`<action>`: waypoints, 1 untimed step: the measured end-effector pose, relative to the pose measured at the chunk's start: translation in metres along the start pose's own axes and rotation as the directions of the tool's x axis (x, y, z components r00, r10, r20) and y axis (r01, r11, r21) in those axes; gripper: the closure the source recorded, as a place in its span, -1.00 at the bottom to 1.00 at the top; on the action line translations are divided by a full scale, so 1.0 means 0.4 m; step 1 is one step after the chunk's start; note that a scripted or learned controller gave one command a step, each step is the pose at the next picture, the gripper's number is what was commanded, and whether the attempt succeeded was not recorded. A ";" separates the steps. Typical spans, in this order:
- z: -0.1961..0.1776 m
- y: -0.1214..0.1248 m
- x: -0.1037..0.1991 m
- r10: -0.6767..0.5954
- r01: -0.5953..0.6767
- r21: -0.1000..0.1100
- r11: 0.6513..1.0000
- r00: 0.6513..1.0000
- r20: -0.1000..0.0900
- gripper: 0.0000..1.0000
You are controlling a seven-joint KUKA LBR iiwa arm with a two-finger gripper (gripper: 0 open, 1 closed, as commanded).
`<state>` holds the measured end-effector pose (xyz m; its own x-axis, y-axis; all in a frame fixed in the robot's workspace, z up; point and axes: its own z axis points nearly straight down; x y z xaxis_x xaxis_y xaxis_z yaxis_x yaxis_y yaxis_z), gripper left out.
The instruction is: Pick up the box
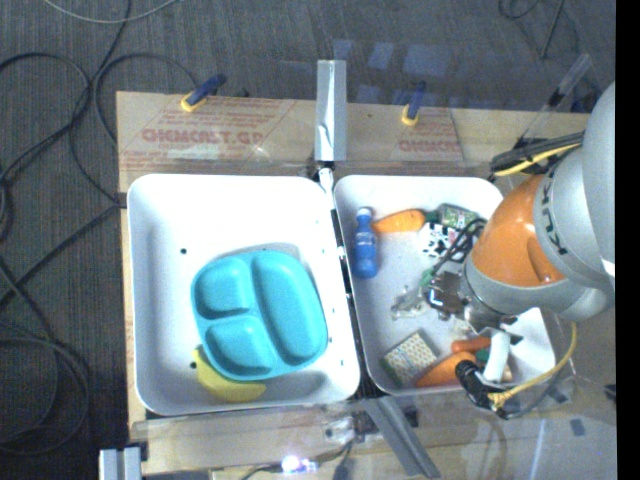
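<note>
In the right bin (pixel 390 196), a small box (pixel 443 230) printed with black-and-white speckles and a green edge lies near the far wall, partly under the arm. My gripper (pixel 428 296) hangs over the middle of this bin, just in front of the box and a little to its left. The grey wrist and orange band (pixel 510 243) cover the box's right side. Nothing shows as held.
The right bin also holds a blue bottle (pixel 364 244), an orange carrot (pixel 400 221) by the far wall, a checkered flat block (pixel 411 354) and another orange carrot (pixel 442 369) at the front. In the left bin (pixel 160 268) a blue divided plate (pixel 262 313) lies over a yellow item (pixel 225 383).
</note>
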<state>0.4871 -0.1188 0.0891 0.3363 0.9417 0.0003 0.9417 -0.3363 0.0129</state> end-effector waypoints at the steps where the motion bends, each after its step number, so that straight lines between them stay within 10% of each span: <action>1: 0.000 -0.001 0.005 0.013 -0.013 -0.002 1.000 1.000 0.002 -1.00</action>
<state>0.4873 -0.1165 0.0891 0.3486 0.9373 -0.0015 0.9372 -0.3485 0.0148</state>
